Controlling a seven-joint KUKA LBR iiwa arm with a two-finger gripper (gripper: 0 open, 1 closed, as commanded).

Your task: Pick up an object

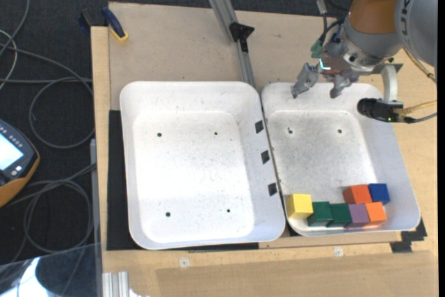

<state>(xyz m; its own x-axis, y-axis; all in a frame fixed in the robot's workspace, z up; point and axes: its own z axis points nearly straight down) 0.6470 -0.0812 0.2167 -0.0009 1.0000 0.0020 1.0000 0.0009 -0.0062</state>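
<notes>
A cluster of coloured blocks point(341, 206) is seen at the near edge of the right bin point(316, 149), with the yellow block point(300, 204) at its left end. Farther back, the pincer point(321, 85) is held spread over the bin's far rim, nothing gripped.

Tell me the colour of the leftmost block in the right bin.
Yellow block, camera view.

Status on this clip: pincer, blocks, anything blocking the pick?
Pincer open, holding nothing, above right bin's far edge. Blocks clustered at that bin's near edge, untouched. Nothing lying between.
</notes>
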